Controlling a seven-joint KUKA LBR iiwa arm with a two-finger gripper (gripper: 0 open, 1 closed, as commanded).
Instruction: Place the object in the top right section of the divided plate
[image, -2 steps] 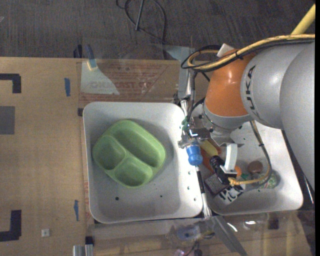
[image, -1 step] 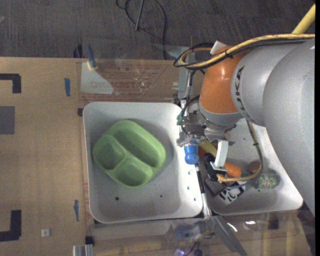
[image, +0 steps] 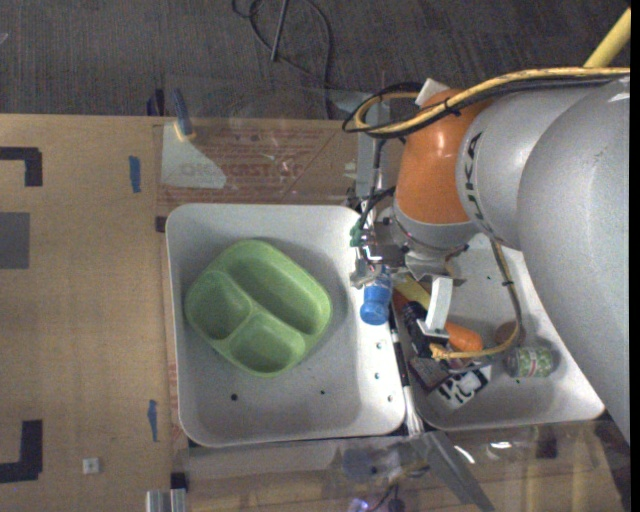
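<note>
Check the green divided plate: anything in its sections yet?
Empty. All three sections of the green divided plate show bare green; the small blue object sits beside the gripper.

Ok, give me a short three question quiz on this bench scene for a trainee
1. True or false: the green divided plate lies in the left white bin.
2. What colour is the small object just below the gripper?
3. The orange carrot-like item lies in: A) the plate, B) the right bin, C) the bench.

Key: 1 true; 2 blue; 3 B.
</note>
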